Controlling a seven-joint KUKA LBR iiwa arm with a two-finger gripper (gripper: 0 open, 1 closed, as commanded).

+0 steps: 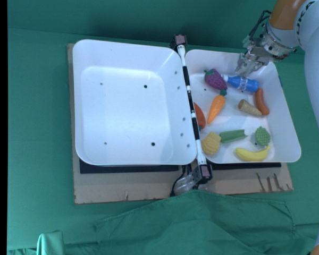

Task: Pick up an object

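item: blue bottle [243, 82], toy, lying on its side in the right bin [287, 126], directly beneath the hand [246, 65] and just short of touching it as far as the slant allows. pale band about its middle, white cap end pointing away from the arm. likely hollow plastic: light, stiff, smooth and apt to roll or squirt out of a pinch. best taken across the round body at the middle, fingers either side of its long axis.

hand: hovers low over the bottle, finger tips pointing down and seemingly a little apart; nothing between them. whether truly open or closed i cannot tell.

near neighbours: purple grapes [215, 79], just beyond the bottle's cap end, close enough to be nudged. red sausage [261, 101] and tan cone [249, 108], a little further from the hand toward the bin's front. orange carrot [216, 108], past the grapes and nearer the front.

farther out: green cucumber [233, 136], yellow corn [211, 143], green round fruit [262, 136], banana [252, 154], all well apart from the hand along the front wall.

beyond: left bin [127, 52], across the divider, on the green surface [37, 116].
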